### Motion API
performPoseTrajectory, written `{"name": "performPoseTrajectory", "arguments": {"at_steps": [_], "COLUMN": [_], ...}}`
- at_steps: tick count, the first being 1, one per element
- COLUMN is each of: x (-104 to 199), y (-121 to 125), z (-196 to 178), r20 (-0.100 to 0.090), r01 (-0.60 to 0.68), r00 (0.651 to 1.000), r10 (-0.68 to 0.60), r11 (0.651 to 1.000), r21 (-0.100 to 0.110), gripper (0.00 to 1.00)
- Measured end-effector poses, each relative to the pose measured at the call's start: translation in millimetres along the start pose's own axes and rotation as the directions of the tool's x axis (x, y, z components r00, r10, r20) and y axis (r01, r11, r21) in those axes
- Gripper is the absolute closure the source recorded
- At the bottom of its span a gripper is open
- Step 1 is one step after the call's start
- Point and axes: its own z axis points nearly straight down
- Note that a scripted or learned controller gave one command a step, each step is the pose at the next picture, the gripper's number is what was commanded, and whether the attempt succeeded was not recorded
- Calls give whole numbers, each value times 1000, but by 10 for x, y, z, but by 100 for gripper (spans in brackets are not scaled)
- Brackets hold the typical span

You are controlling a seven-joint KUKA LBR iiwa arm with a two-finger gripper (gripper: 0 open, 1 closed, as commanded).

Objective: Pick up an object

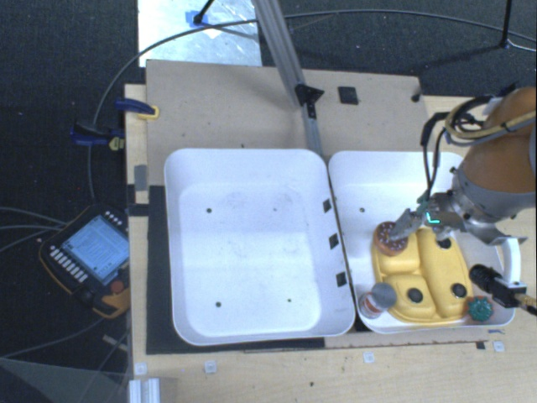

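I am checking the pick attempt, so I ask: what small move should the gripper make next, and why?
Probably lower a little straight down. The gripper hangs over the right bin, at the upper edge of the yellow object and beside the brown round object. Nothing is visibly between its fingers, so a grasp is not yet confirmed.

The arm (pixel 503 154) has a rounded orange band above a grey wrist section. Black cables (pixel 438 137) loop along its side. The gripper (pixel 417 222) is dark grey metal, with a small green light (pixel 434 219) at its base.
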Motion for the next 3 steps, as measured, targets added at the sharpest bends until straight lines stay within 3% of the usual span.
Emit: {"name": "performPoseTrajectory", "arguments": {"at_steps": [1,2,3], "x": [0,-52,-36], "y": [4,44,77], "z": [-6,431,824], "r20": [0,1,-2], "r01": [0,-3,1], "r00": [1000,1000,1000], "r10": [0,3,-1], "r11": [1000,1000,1000], "r21": [-1,1,-16], "gripper": [0,0,0]}}
